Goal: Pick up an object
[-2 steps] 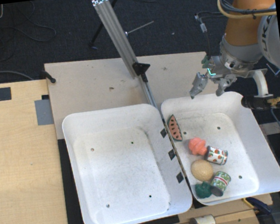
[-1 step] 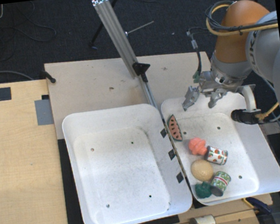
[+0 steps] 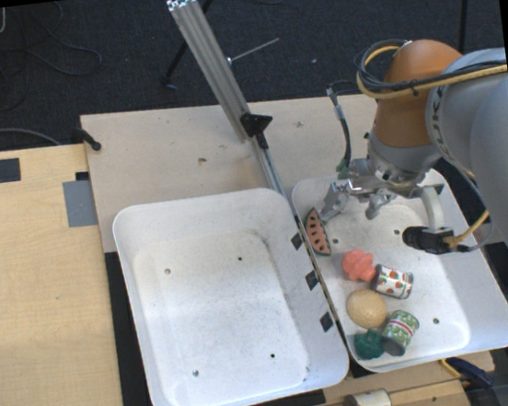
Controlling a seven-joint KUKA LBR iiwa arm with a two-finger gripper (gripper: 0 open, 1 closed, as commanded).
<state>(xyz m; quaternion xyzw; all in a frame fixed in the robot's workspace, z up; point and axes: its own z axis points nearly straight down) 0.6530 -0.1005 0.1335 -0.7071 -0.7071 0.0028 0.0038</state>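
My tool (image 3: 357, 195) hung over the far end of the right bin (image 3: 493, 328); released or clenched, I could not tell. Nearest it: watermelon slice (image 3: 316, 233), against the bin's left wall. Pink toy (image 3: 358, 264), small can (image 3: 394, 282) and tan ball (image 3: 366, 309) crowded mid-bin. I judged the slice the cleanest target, approached straight down, clear of the wall.

Tool (image 3: 357, 199) above right bin (image 3: 479, 326); watermelon slice (image 3: 316, 233), cans nearby.
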